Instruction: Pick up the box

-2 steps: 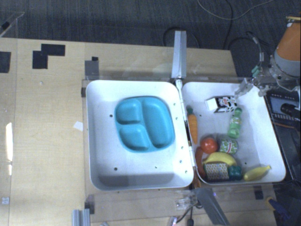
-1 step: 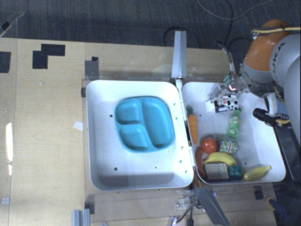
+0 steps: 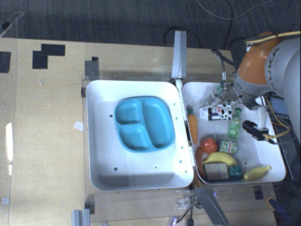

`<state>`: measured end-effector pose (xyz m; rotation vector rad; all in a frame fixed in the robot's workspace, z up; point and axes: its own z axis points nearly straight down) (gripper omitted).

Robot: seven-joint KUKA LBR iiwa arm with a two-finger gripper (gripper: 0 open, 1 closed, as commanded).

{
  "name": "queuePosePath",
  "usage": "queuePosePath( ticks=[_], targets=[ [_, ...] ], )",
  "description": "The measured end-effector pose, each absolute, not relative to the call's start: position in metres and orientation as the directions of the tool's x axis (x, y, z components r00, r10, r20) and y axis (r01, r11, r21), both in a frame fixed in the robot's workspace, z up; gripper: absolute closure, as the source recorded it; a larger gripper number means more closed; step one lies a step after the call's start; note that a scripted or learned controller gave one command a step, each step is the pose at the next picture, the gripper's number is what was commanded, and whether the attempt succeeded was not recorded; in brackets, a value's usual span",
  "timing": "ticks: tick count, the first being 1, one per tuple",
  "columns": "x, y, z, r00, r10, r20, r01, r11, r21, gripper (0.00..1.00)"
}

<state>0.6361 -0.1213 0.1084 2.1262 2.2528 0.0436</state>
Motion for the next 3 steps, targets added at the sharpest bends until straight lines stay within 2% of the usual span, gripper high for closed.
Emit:
queuePosePath(
  ticks=[1,2,3],
  targets=[
    [0.672,-0.115,0.092,-0.247,0.969,-0.006,0.969,0.247,0.009,0.00],
    [0.582,-0.148,0.111,-0.273,0.962,-0.003,0.962,0.273,0.007,0.00],
    [0.628,-0.142,0.088,-0.135,0.991,-0.002,0.991,0.135,0.009,0.00]
  ],
)
